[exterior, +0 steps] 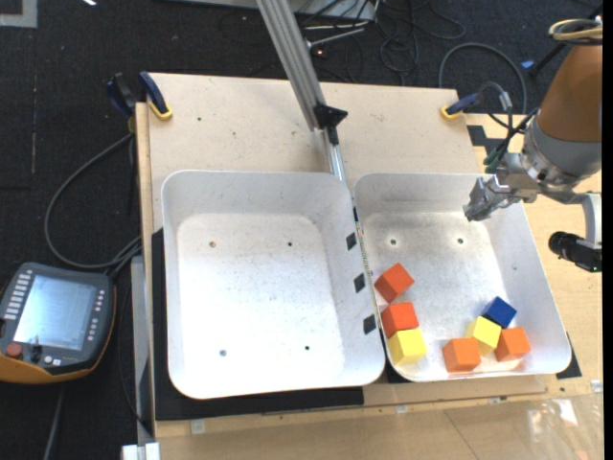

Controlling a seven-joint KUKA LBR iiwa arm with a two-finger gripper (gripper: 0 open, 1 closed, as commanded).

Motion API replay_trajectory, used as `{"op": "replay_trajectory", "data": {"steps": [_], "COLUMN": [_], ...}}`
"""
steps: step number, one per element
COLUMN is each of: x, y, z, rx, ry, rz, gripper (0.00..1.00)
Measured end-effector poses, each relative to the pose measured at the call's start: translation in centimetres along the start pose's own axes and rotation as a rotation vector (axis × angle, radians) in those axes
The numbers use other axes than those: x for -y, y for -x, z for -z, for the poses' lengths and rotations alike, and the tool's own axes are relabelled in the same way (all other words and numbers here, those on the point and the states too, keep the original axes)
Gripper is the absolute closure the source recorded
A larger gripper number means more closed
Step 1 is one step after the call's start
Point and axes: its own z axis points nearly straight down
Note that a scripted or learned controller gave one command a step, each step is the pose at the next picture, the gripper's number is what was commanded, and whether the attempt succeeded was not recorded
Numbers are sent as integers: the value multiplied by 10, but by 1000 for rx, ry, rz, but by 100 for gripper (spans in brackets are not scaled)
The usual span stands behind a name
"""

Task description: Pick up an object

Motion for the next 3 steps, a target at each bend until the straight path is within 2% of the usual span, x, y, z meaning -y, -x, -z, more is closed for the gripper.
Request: {"op": "replay_trajectory", "data": {"steps": [1,2,3], "x": [1,24,21], "y": [-2,27,25], "z": [-2,-35,-23], "rx": [-2,-2,-1], "ry": [-4,-9,-2], "rz": [4,-2,2], "gripper": [0,0,100]}}
